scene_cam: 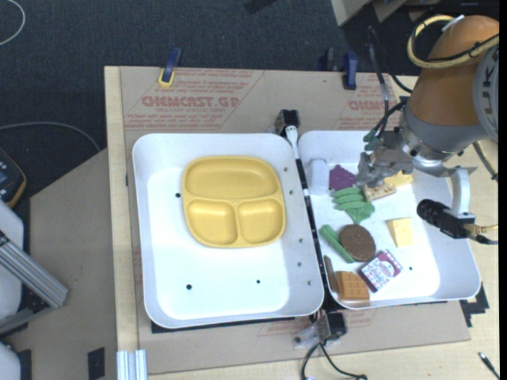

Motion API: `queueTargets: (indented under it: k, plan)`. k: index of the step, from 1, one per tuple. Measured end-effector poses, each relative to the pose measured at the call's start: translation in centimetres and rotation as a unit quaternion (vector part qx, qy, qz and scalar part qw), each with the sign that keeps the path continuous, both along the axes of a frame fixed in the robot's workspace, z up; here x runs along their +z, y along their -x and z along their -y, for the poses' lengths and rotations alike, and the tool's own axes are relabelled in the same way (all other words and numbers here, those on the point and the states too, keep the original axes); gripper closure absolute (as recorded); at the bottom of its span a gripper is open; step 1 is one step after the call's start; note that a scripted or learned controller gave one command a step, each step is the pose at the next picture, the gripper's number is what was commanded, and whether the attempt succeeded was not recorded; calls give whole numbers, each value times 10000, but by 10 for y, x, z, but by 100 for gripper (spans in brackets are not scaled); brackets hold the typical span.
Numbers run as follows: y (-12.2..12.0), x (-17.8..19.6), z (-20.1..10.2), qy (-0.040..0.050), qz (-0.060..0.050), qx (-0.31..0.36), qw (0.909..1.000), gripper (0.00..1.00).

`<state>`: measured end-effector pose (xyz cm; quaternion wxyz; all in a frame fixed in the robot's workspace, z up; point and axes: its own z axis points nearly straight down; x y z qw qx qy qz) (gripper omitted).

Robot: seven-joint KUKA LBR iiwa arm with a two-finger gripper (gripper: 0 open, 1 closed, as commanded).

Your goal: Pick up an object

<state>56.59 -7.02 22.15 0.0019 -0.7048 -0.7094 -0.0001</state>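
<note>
Gripper (372, 182) low in right bin (451, 279), over green toy (353, 203), jaw state unclear, yellow 3-section tray (234, 199) in left bin (162, 236)

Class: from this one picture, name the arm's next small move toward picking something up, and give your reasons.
Probably a short straight descent. The gripper hangs over the right bin, just above the green piece and beside the purple piece, and nothing is visibly held. Lowering onto the green piece looks like the nearest try.
</note>
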Motion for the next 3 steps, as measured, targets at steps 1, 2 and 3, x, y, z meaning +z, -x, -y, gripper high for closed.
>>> queueTargets:
  k: [1,2,3]
  plan:
    - [2,-9,-53,2,-2,-5,10000,100]
    - [12,-11,-107,0,-4,-2,10000,100]
    - [14,11,-163,0,31,3,10000,100]
